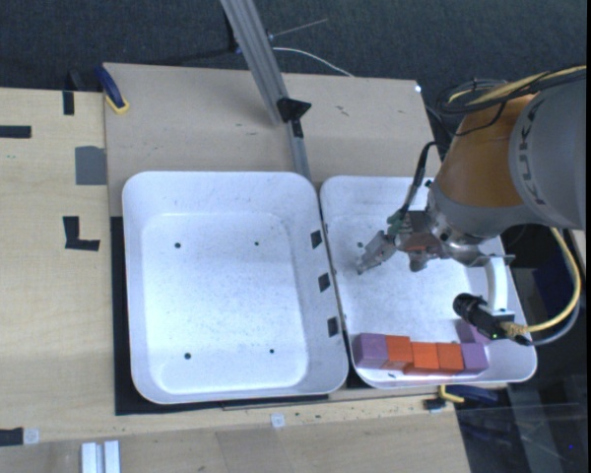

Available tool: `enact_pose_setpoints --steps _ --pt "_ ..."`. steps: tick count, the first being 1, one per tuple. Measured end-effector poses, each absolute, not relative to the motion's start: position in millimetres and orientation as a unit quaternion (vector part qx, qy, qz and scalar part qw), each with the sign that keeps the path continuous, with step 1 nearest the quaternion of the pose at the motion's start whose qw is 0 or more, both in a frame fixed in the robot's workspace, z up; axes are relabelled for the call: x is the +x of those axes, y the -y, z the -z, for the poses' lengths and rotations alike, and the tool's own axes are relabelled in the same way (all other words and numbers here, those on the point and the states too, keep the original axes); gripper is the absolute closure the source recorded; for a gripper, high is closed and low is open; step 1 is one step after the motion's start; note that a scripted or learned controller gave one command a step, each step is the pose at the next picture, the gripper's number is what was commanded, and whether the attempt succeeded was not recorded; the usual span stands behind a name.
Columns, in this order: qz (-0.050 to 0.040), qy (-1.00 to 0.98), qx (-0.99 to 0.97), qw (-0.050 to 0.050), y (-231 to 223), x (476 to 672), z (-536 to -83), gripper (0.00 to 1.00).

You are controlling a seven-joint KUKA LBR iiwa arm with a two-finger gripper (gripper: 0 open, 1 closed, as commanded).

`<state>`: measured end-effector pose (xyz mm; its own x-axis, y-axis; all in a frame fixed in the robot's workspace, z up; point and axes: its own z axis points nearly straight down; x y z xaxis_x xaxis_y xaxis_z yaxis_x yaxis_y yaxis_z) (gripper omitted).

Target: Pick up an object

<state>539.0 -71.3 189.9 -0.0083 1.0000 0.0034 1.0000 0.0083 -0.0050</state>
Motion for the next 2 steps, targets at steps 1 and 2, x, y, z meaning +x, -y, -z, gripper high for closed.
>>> enact_pose_setpoints --steps 1,2 --pt "0.0013 0.711 -0.703 0.001 -3.4 580.4 -195.5 0.00" --pt "0.0020 0.710 -0.705 0.000 -43.4 531.8 -262.1 0.00"
